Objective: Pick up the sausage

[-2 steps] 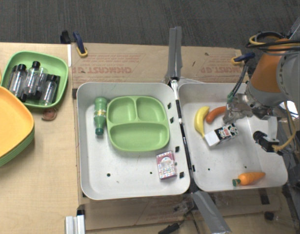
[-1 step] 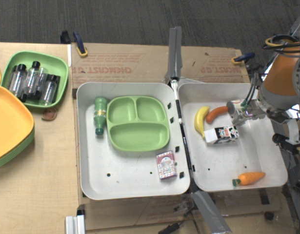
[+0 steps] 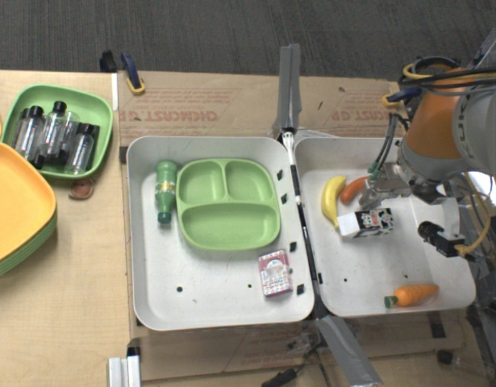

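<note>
1. arm (image 3: 453, 127) comes in from the right over the right bin (image 3: 409, 293), orange band above the wrist.
2. claw (image 3: 380, 189) is down in the upper middle of the right bin; its fingers are too dark and cluttered to read, so cannot tell how wide it is or whether it has hold of anything.
3. sausage (image 3: 353, 189), reddish orange, lies just left of the claw, tilted, its right end at or under the claw tip; contact not clear.
4. banana (image 3: 332, 199) is left of the claw, just beyond the sausage, touching or nearly touching the sausage's left end.
5. small black and white box (image 3: 365, 222) sits just below the claw, next to the banana's lower end.
6. carrot (image 3: 412, 295) lies well below the claw, toward the right, near the bin's front edge.
7. left bin (image 3: 147, 297) is well left of the claw; it has a green divided plate (image 3: 228, 204), a green bottle (image 3: 165, 190) on the plate's far side, and a small pink packet (image 3: 275, 273) at the lower right.
8. outside the bins, far left of the claw: a green tray with dark bottles (image 3: 56, 131) and a stack of orange plates (image 3: 18, 208).
</note>
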Robot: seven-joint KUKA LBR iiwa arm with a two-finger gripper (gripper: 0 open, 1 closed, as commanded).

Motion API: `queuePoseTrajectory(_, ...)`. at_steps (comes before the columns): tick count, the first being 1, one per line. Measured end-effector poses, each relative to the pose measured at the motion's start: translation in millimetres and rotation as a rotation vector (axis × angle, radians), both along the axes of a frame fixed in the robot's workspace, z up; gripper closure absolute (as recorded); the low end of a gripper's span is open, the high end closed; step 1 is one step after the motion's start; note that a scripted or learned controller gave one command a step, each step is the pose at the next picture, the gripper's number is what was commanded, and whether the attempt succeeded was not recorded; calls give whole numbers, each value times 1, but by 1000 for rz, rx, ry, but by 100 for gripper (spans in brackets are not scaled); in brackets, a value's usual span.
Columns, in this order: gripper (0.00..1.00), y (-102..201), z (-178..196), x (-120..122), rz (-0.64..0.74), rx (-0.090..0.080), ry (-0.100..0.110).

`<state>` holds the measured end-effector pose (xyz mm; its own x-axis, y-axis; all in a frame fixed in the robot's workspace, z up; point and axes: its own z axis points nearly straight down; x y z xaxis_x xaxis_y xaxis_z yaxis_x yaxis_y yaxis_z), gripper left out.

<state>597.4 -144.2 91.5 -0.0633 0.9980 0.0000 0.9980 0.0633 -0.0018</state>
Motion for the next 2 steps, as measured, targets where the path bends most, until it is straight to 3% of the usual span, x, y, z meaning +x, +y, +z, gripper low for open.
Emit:
queuePoseTrajectory(1,100,-1,9,0,1,-1,0)
queuePoseTrajectory(2,100,3,0,22,152,-2,-3)
